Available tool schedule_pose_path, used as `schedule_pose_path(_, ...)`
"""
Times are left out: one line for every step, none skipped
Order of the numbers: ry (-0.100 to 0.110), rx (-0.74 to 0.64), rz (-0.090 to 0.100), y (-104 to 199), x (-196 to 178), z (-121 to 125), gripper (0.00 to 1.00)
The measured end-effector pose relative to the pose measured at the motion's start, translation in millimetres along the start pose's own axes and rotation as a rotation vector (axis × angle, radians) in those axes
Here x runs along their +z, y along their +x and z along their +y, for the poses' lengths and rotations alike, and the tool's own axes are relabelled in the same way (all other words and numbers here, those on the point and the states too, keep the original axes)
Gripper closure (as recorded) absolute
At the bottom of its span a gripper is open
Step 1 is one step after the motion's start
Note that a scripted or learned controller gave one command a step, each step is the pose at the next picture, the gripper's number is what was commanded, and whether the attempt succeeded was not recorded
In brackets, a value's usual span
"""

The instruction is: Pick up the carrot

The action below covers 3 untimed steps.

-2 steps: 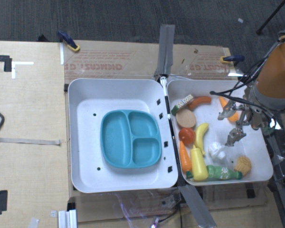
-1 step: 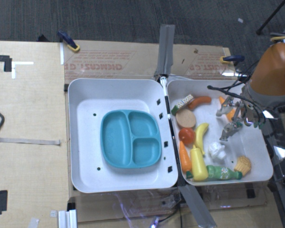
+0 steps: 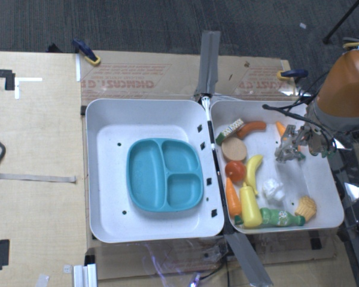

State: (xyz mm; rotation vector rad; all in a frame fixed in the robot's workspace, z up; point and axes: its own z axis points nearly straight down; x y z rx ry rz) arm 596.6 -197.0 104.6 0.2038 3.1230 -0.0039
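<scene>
The carrot (image 3: 232, 197) is a long orange piece lying along the left wall of the right bin (image 3: 323, 178), just below a red tomato (image 3: 235, 170) and beside a yellow bottle (image 3: 249, 207). My gripper (image 3: 286, 150) hangs over the upper right part of that bin, well right of and beyond the carrot, with bare bin floor under it. A second, small orange piece (image 3: 279, 128) lies right by the gripper's far side; I cannot tell whether it touches the gripper. Nothing shows in the gripper's grasp.
The right bin also holds a sausage (image 3: 252, 128), a tan round bun (image 3: 234, 149), a banana (image 3: 252, 167), a white crumpled item (image 3: 273, 189), a green bottle (image 3: 282, 217) and a yellow waffle-like piece (image 3: 306, 207). A blue divided plate (image 3: 165, 174) sits in the left bin (image 3: 102, 160).
</scene>
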Motion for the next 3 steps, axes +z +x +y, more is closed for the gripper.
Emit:
schedule_pose_path(-0.003, -0.323, 0.005, -21.9, 11.4, -21.8, 1.0)
schedule_pose_path(-0.002, -0.032, 0.005, -29.8, -34.6, 13.7, 1.0)
schedule_pose_path(0.0, 0.21, 0.009, 9.5, -64.8, 35.1, 1.0)
